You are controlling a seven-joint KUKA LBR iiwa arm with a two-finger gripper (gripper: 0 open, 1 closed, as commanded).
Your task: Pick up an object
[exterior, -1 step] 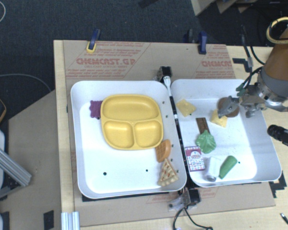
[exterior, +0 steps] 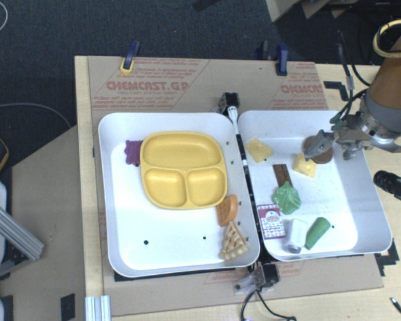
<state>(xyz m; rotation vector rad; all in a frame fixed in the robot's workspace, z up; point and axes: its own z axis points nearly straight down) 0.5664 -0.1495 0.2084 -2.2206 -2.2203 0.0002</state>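
The gripper (exterior: pixel 319 149) hangs in the right bin (exterior: pixel 351 199), near its far edge and just above a yellow cheese wedge (exterior: pixel 306 166). Nobody can tell if it is open or closed. It should drop straight down on the wedge, away from the green leaf (exterior: pixel 287 198). The left bin (exterior: pixel 167 236) holds a yellow plate (exterior: pixel 184 169).

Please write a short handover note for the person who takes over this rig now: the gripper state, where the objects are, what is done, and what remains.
Gripper: low over the right bin, beside the yellow wedge; whether it grips anything cannot be told.
Right bin: yellow chip, brown bar, green leafy piece, red-and-white packet, green pepper, white cup.
Left bin: yellow divided plate, purple piece, brown roll, waffle wedge.
Done: no pick confirmed.
Left: grasp and lift one object.
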